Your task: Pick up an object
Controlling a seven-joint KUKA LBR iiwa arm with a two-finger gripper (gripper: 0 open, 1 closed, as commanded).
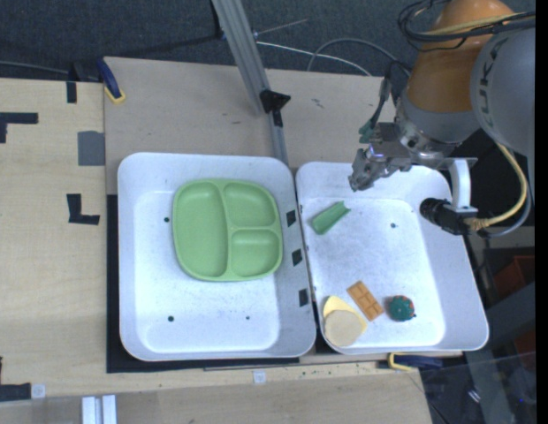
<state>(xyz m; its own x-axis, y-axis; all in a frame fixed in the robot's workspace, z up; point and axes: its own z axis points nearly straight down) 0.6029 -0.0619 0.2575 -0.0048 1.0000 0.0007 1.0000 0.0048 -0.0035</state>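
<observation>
Fingers on my gripper (362, 178): apart or together, I cannot tell, hanging above the right bin (433, 237) just beside the green block (328, 216), so I judge approach; next, shift over and descend.

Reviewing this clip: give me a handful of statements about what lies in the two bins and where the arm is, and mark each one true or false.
1. The green divided plate lies in the left bin. True.
2. The green wedge lies on the plate. False: it lies in the right bin, near its upper left corner.
3. The pincer is over the upper edge of the right bin. True.
4. The orange waffle piece is between the pincer's fingers. False: it lies on the bin floor near the front edge.
5. The small dark green ball is in the left bin. False: it lies in the right bin, beside the waffle piece.
</observation>
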